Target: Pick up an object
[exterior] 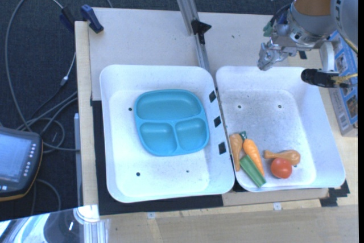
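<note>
Pale worktop (153, 37) carries two bins; toy vegetables (259, 159) cluster in the right bin's (318, 122) near corner. Approach stage, I judge: the gripper (267, 60) (spread cannot be told) hovers at the far rim and must travel nearer, then descend.

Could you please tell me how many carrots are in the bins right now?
2, both in the right bin near its front left corner: one carrot beside the green vegetable, another carrot against the bin's left wall. None seems hidden.

White bins (318, 122), blue tray (170, 121), orange carrot (253, 155), red tomato (281, 168), green cucumber (252, 172).
</note>
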Controlling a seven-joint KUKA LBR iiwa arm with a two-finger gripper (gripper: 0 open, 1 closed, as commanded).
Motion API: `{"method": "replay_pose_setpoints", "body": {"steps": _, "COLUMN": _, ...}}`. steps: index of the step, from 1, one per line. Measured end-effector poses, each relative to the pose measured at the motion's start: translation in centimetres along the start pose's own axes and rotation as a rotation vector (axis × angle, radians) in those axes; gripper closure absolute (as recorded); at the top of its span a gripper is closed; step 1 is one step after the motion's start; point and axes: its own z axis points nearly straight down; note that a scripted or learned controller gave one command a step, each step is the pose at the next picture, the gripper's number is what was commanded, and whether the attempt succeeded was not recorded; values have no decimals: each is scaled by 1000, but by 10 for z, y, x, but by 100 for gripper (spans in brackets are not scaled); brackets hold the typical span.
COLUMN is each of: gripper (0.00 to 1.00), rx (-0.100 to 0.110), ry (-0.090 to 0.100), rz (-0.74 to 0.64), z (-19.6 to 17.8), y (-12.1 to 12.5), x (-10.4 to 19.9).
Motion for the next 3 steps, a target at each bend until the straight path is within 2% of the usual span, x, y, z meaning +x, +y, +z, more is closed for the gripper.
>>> {"method": "replay_pose_setpoints", "body": {"steps": 2, "gripper": 100, "rx": 1, "ry": 0, "rz": 0, "z": -20, "y": -19, "x": 104}}
{"method": "replay_pose_setpoints", "body": {"steps": 3, "gripper": 100, "rx": 4, "ry": -1, "rz": 1, "z": -9, "y": -20, "x": 155}}
